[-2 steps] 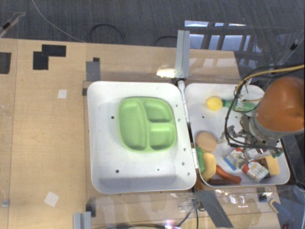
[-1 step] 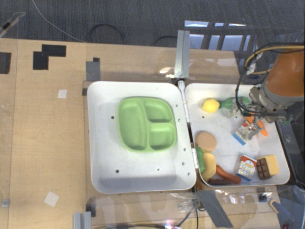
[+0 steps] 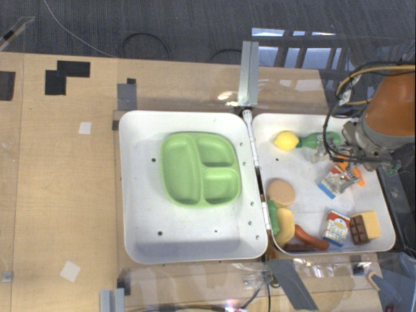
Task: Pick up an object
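Observation:
My arm, with its orange band (image 3: 393, 106), reaches over the right bin (image 3: 389, 246) from the right. The gripper (image 3: 346, 164) hangs low over the bin's upper right part, right above a blue-and-white packet (image 3: 330, 186) and an orange piece (image 3: 356, 178). Cables and the wrist hide much of what lies under it. A yellow lemon (image 3: 286, 140) and a green item (image 3: 313, 140) lie to the gripper's left. Lower in the bin are a tan round bun (image 3: 281, 191), a red sausage (image 3: 309, 238), a yellow-green piece (image 3: 281, 221), a small carton (image 3: 336, 229), a chocolate bar (image 3: 357, 229) and a cheese block (image 3: 370, 223).
The left bin (image 3: 140, 239) holds a green divided plate (image 3: 199, 168). A metal rail (image 3: 257, 174) separates the two bins. A metal post (image 3: 249, 77) stands behind them. Wooden bench surface extends to the left.

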### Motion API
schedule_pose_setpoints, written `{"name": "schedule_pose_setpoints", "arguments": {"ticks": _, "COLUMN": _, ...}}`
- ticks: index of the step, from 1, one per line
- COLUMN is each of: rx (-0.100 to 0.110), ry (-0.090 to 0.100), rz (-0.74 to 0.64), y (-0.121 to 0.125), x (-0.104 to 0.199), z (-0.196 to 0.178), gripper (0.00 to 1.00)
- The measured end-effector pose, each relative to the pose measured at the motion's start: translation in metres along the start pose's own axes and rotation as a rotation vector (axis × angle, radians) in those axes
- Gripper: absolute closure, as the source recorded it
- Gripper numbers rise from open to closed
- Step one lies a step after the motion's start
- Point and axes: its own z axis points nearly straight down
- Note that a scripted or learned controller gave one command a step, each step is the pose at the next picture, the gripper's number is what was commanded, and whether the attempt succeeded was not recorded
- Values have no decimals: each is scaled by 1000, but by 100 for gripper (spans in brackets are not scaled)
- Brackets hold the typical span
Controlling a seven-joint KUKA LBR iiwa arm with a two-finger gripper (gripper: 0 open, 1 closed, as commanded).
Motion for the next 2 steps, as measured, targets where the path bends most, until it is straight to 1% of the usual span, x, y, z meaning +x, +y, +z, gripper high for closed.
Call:
{"name": "schedule_pose_setpoints", "arguments": {"ticks": 1, "rx": 3, "ry": 1, "rz": 128, "y": 10, "x": 26, "z": -1, "gripper": 0}}
{"name": "schedule_pose_setpoints", "arguments": {"ticks": 2, "rx": 2, "ry": 3, "rz": 186, "y": 30, "x": 74, "z": -2, "gripper": 0}}
